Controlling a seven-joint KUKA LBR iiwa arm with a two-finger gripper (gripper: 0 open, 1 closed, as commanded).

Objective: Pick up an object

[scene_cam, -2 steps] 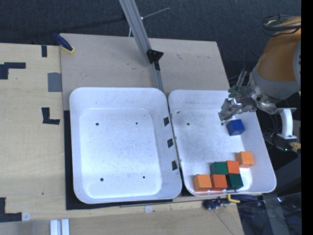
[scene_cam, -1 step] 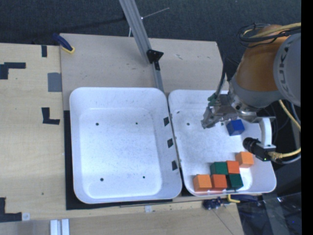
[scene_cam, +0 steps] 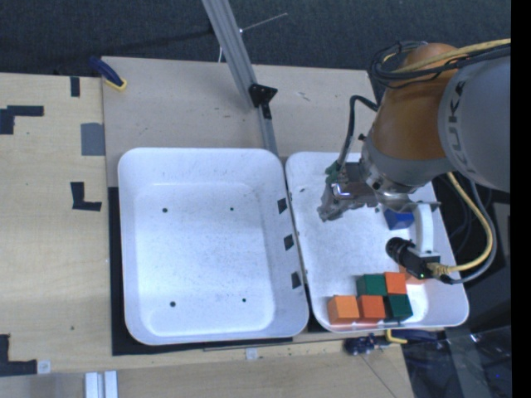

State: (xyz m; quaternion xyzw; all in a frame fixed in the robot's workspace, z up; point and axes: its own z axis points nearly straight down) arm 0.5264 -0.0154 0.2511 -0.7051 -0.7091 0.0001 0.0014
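Camera view, fixed above the bench and looking down at a slant, showed two shallow white plastic bins set side by side on a pale wooden bench top (scene_cam: 182, 110). The left bin (scene_cam: 133, 247) sat on a dark mat, its speckled floor marked by four small dark dots. The right bin (scene_cam: 319, 264) touched it along a shared edge, where small dark clips were visible. The grey KUKA arm with its orange band (scene_cam: 415, 114) reached in from the right and hung over the upper half of the right bin. Its two-finger metal gripper (scene_cam: 332, 207) was positioned over the bin's upper left area; whether the fingers were open or closed could not be told from this angle, and no object was seen between them. A cluster of small coloured blocks lay in the lower right corner of the right bin: an orange cube (scene_cam: 343, 308) at the left, a second orange block (scene_cam: 372, 307) just beside it, a dark green block (scene_cam: 372, 284) above, a further orange block (scene_cam: 396, 283) to its right and another dark green block (scene_cam: 400, 306) below that. The cluster was well apart from the gripper. A small blue object (scene_cam: 399, 219) lay near the arm's wrist. A grey metal pole (scene_cam: 236, 52) crossed the bench diagonally above the bins.
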